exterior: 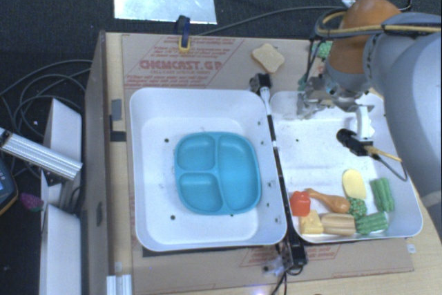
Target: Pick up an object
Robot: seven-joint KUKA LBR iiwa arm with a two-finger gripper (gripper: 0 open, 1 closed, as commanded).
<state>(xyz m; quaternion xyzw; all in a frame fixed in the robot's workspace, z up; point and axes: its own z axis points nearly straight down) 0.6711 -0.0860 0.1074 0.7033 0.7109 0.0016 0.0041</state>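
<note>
The gripper [319, 103], its opening impossible to judge, hangs at the right bin's [314, 152] far edge, well apart from the toy food [345, 204] heaped in the near corner.

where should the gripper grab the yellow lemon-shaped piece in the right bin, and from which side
Probably across the narrow middle of the yellow piece, coming straight down from above. It lies flat on the right bin floor as an oval with its long axis running roughly up and down the view. The fingers would close across its short width. The green pieces sit close on its right, so clearance there is tight.
</note>
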